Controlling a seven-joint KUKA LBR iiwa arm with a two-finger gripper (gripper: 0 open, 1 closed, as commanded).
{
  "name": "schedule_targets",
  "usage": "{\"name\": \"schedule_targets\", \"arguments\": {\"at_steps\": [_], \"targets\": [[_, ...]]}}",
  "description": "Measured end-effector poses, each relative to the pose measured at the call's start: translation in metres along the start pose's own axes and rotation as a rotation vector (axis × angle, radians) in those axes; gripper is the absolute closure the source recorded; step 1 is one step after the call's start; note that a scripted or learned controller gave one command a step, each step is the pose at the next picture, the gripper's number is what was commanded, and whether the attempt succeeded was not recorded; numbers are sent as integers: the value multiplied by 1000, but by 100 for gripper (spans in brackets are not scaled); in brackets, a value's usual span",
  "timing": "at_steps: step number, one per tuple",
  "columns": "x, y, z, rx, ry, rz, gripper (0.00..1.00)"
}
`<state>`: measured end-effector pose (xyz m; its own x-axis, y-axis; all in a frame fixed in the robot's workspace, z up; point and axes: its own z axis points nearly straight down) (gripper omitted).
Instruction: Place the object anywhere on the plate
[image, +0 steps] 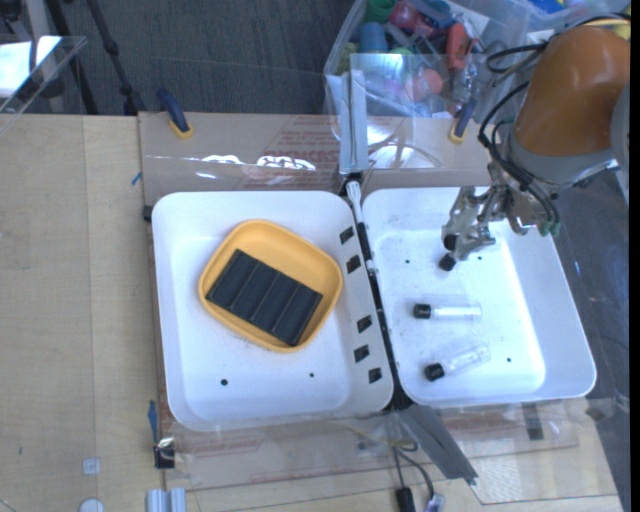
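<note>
A yellow plate (271, 283) lies in the left bin (180, 230), and a black ribbed slab (264, 295) rests flat on it. My gripper (462, 243) hangs low over the back of the right bin (540, 300), far to the right of the plate. A small black tip (447, 262) shows just under it, and I cannot tell whether that is part of the gripper or a separate object. In front of the gripper lie two tubes with black caps, a white one (450, 312) and a clear one (458, 360).
A raised divider (362, 290) with black clips separates the two bins. A clear container of colourful items (420, 40) stands behind the bins. The arm's orange band (570, 90) looms over the right bin's back right corner.
</note>
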<state>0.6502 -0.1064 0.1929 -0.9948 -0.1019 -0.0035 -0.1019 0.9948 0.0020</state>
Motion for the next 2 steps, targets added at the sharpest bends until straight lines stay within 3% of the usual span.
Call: {"name": "schedule_targets", "arguments": {"at_steps": [1,2], "targets": [[-19,4,-14,1,-7,-216,100],[-23,52,-2,-1,-1,-365,100]]}}
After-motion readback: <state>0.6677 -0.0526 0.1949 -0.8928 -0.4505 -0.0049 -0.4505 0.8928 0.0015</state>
